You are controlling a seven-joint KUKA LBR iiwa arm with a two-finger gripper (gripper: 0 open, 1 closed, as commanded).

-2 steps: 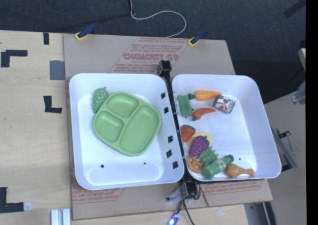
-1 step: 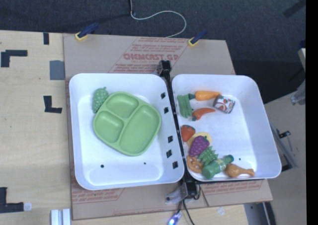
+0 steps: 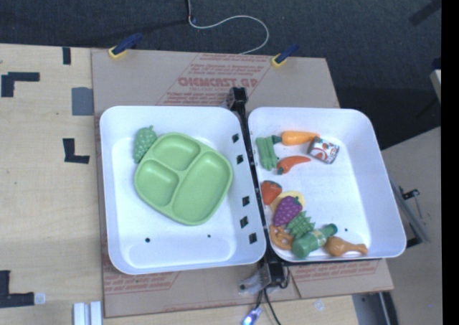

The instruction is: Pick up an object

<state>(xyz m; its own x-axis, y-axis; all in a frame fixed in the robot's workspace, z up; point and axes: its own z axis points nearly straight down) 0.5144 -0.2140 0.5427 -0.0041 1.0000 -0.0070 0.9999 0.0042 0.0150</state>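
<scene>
Setting: robotics lab or test cell, not a home or shop.
Bench: pale wood-grain top carrying black tape marks in L and bar shapes.
Underlay: brown cardboard sheet with red print, held at its far edge by two blue-and-yellow clamps.
Fixtures: two shallow white bins butted side by side, joined by a black seam with small black tabs.
Contents: toy plastic food and a green divided plate, props rather than real produce.
Cabling: thin white cable looping over dark carpet-like floor behind.
</scene>
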